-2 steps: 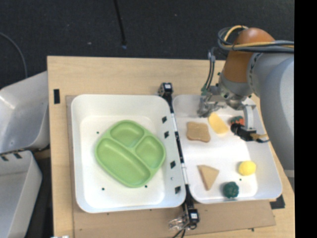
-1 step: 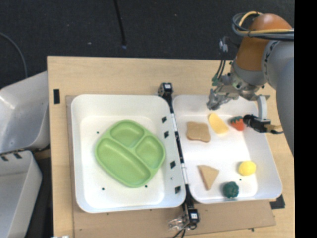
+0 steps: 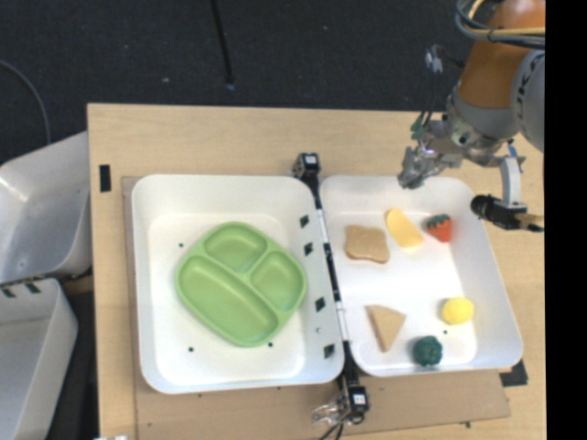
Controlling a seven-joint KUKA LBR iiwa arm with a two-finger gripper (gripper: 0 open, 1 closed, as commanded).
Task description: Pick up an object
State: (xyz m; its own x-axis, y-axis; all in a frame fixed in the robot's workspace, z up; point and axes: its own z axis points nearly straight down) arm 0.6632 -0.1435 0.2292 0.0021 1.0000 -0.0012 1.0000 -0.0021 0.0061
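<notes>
Left of the bread slice [image 3: 367,244] lies the green plate [image 3: 241,283]. Just right of it sits the yellow piece [image 3: 404,228]. My gripper [image 3: 417,168] hangs above both, holding nothing. I'm approaching; next I descend and align.

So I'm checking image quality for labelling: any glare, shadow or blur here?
Camera view: even light and soft shadows; white bins bright without hiding the green plate or toast; overall softness, and the end effector is slightly blurred.
</notes>
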